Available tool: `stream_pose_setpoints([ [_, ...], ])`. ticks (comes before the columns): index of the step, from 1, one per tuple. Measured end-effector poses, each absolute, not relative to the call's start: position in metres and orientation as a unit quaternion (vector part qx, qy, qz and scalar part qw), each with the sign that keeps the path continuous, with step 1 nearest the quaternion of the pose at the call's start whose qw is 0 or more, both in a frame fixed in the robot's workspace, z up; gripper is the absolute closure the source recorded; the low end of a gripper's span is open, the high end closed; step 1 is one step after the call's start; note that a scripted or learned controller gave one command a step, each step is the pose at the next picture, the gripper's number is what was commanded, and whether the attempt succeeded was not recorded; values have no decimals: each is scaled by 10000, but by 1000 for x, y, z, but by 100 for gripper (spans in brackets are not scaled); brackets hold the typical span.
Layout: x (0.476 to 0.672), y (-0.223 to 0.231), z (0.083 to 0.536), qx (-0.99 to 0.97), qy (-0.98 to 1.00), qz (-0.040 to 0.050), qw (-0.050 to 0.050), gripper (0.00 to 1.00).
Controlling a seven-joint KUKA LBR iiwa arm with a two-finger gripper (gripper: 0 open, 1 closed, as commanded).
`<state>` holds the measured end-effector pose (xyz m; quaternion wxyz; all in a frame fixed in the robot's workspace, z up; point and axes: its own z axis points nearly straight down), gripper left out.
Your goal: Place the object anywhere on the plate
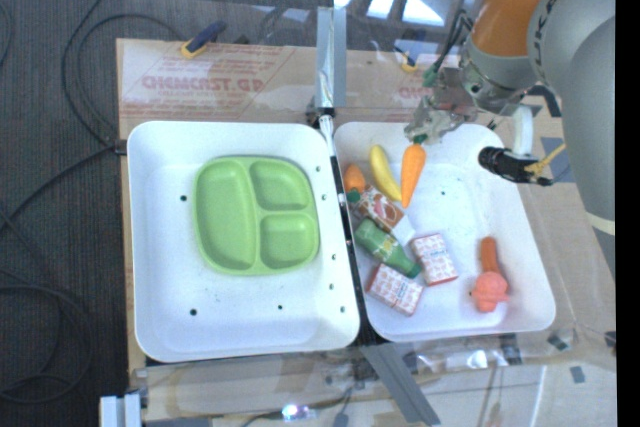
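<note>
Near the front, the green plate [258, 215] sits bare in the left bin [160, 315]. Farther back, the claw [432, 123] grips the carrot [412, 172] by its top — lifting step; next, carry it left over the plate.

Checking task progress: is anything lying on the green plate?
No; the green plate shows bare compartments, and the carrot lies in the right bin.

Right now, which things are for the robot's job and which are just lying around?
For the job:
- green plate in the left bin
- carrot under the gripper

Just lying around in the right bin:
- banana
- green bottle
- two small cartons
- pink toy
</note>
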<state>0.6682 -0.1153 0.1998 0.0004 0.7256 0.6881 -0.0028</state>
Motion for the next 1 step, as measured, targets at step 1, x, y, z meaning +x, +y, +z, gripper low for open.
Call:
stream_pose_setpoints([
  [1, 668, -49, 183, 6766, 7364, -16, -7, 100],
])
